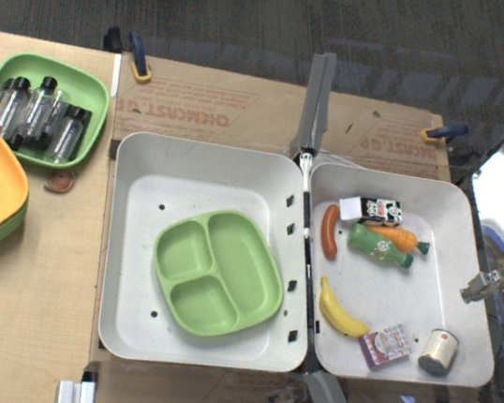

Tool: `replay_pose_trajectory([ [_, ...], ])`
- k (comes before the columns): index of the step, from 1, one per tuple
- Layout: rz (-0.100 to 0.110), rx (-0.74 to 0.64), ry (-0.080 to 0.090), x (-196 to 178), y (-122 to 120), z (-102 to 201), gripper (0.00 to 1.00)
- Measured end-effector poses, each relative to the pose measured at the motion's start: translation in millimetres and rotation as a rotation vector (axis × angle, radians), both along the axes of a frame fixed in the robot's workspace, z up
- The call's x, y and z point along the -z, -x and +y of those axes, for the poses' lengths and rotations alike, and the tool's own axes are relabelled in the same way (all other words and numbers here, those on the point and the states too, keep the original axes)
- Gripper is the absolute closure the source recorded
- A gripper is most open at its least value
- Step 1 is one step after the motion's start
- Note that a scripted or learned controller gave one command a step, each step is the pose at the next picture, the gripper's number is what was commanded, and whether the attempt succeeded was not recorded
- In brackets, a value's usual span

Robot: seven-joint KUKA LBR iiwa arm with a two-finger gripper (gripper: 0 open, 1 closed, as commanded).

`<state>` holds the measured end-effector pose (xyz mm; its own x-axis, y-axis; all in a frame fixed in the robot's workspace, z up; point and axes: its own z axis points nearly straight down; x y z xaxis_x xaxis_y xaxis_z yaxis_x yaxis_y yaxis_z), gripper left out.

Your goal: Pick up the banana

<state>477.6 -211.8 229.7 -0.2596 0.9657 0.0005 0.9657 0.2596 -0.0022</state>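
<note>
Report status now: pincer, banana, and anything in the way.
Pincer at right bin's right edge, grip state unclear. Yellow curved banana lying free, right bin's lower left. Pink packet beside its tip; top approach clear.

In the left bin [121, 251] lay a divided plate [217, 272]. In the right bin [472, 250], the banana [341, 312] lay near the left wall, a sausage [330, 230] behind it, a bottle [380, 247] right of the sausage, and a packet [386, 345] right of the banana.
</note>
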Motion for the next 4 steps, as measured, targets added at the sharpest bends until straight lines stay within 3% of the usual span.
replay_pose_trajectory([
  [1,-0.002,-0.042,0.001,-34,-1,-10,1.00],
  [2,-0.001,-0.299,-0.001,-2,0,-3,1.00],
  [3,-0.003,-0.344,0.001,-25,-1,-10,1.00],
  [4,-0.002,-0.532,-0.001,-4,0,-10,1.00],
])
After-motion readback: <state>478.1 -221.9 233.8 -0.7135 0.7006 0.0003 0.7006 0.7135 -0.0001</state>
